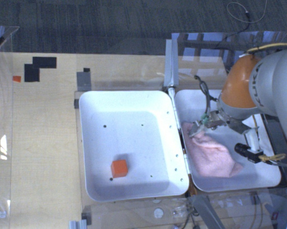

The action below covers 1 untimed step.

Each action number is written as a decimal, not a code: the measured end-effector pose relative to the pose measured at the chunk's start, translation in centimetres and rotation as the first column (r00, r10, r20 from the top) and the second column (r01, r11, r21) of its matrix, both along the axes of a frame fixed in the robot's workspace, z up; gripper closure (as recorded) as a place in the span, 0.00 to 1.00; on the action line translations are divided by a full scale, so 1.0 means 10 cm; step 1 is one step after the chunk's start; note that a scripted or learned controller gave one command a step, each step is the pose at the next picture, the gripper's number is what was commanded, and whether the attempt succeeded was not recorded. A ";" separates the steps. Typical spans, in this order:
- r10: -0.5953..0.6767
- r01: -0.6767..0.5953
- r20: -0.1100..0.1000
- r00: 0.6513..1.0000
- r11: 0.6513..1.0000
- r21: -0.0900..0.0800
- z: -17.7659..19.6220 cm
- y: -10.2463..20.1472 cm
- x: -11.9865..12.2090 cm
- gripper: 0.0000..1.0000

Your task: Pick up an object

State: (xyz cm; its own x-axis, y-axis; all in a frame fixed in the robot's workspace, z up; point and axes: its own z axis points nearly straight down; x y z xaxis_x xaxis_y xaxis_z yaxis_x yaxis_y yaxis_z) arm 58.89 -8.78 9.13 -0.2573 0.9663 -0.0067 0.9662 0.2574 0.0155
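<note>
Small orange foam cube [119, 168] — left white plastic bin [90, 137], near its front edge. Crumpled pink cloth [210, 154] in right white bin [272, 177], front half. Claw [200, 126] touches cloth's rear-left edge; spread: cannot tell. Advice — pinch a raised fold, lift straight.

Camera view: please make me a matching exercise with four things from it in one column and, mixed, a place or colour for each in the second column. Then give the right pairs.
Things:
1. orange block
2. pink cloth
3. gripper
4. black shapes

Places or colours:
A. in the right bin, spread over its floor
B. on the wooden bench, far left corner
C. in the left bin, near its front
D. over the upper edge of the cloth, in the right bin

Pairs: 1-C, 2-A, 3-D, 4-B
</note>
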 end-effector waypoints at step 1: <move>0.003 -0.003 0.009 1.000 1.000 0.001 0.13 0.01 0.03 1.00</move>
